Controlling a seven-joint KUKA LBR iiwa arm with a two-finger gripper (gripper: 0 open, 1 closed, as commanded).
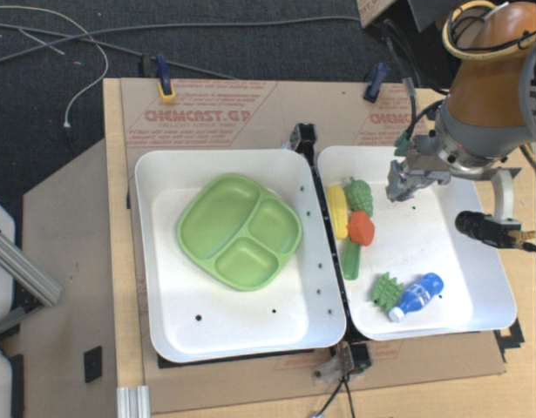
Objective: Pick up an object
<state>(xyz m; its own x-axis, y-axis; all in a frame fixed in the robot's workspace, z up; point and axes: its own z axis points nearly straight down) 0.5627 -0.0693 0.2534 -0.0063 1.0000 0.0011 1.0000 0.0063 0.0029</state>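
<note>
1. Camera view puts our gripper point(405, 188) above the right bin point(477, 320), toward its far wall and just beside the pile of toy food; whether it is released or clenched we cannot tell from this slant, and nothing shows in its grasp.
2. We have a choice of things in the right bin. Against its wall nearest the left bin point(163, 320) lie a yellow corn cob point(336, 212), a green bumpy vegetable point(359, 196), a red tomato-like piece point(361, 229) and a green pickle-like piece point(349, 259), packed close and touching. Nearer the front of that bin lie a blue bottle point(419, 294) and a green leafy toy point(385, 291), side by side.
3. We judge the green bumpy vegetable the closest to the gripper, but crowded; the blue bottle has more free floor around it.
4. To do this well, we should centre over one item, turn the wrist across its narrow side, and descend straight.
5. We should leave the green divided plate point(240, 231) in the left bin alone.
</note>
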